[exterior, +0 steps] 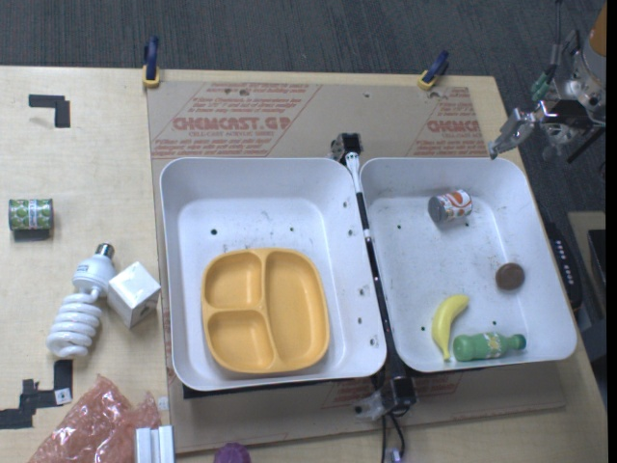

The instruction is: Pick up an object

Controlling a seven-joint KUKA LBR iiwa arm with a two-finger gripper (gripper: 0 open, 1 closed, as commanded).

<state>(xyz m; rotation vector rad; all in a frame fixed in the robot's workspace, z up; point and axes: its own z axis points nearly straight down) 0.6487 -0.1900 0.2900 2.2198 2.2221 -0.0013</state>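
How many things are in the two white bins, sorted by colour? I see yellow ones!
Yellow: 2, the divided plate in the left bin and the banana in the right bin
Green: 1, the bottle
Brown: 1, the round disc
Silver and orange: 1, the can
Total: 5

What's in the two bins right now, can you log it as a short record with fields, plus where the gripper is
left bin: yellow divided plate
right bin: small can near the back, brown disc at the right, banana and green bottle near the front edge
banana and bottle: close together, contact unclear
gripper: above the right bin's back right corner, outside it, holding nothing visible
task state: no object picked yet
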